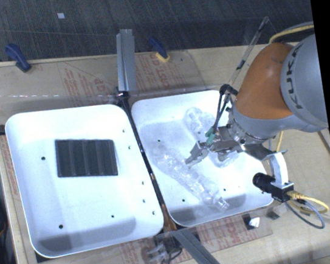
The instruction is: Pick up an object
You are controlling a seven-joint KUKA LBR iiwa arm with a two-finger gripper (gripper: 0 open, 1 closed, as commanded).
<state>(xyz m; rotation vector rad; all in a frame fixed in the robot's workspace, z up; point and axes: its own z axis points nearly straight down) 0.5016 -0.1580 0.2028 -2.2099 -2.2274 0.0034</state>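
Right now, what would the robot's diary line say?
arm: reaching into right bin | claw: low over clear plastic bottles | grip: cannot tell | left bin: dark ridged block, untouched

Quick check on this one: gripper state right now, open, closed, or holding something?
Gripper: low in the right bin, among the clear plastic items; open or closed cannot be told, and no grasp is visible.

At the right of the frame, the grey arm point(305, 86) carries the brand KUKA in dark letters running down its side, partly cut by the edge. Faint red print lines cover the surface point(53, 83) around the bins, too small to read.
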